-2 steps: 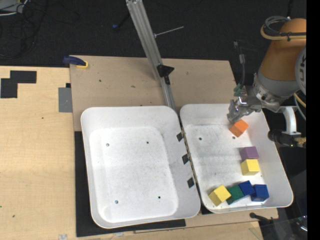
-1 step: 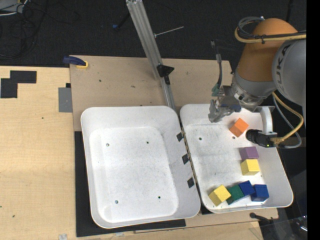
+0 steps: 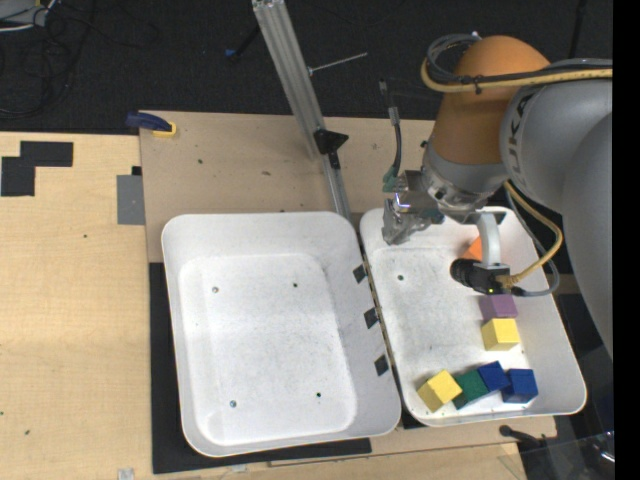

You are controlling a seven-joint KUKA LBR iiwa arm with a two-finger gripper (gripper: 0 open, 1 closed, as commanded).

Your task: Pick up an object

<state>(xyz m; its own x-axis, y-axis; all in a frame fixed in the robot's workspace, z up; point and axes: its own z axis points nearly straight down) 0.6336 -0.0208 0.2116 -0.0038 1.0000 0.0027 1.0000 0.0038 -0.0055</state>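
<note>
Pale wooden bench (image 3: pixel 70 298) carries two white bins side by side. The left bin (image 3: pixel 260 338) lies to view-left of the pincer, across the shared rims, and the right bin (image 3: pixel 430 318) lies beneath it. The grey arm (image 3: pixel 565 138) places the pincer (image 3: pixel 403 220) over the right bin's far-left corner, close to the rim. Whether the pincer is wide or narrow cannot be told, and nothing is seen held in it. Principal risk: no block lies below the pincer, so a descent at this spot likely closes on nothing or strikes the rim. Second risk: the slanted aluminium rail (image 3: pixel 292 68) ends just beside the pincer on view-left, and a sideways move may clip it. The task's things lie well apart from the pincer, toward the near rim. Blue blocks (image 3: pixel 520 384), a green block (image 3: pixel 470 386) and the lower yellow block (image 3: pixel 438 390) sit touching in a row. Third risk: this packing leaves little room, so a neighbour may be pushed or jammed against the wall. The purple block (image 3: pixel 499 305) touches the upper yellow block (image 3: pixel 500 333), nearer the pincer and more open. An orange piece (image 3: pixel 488 238) to the right is partly hidden. Small black clips (image 3: pixel 371 318) line the seam between the bins.
</note>
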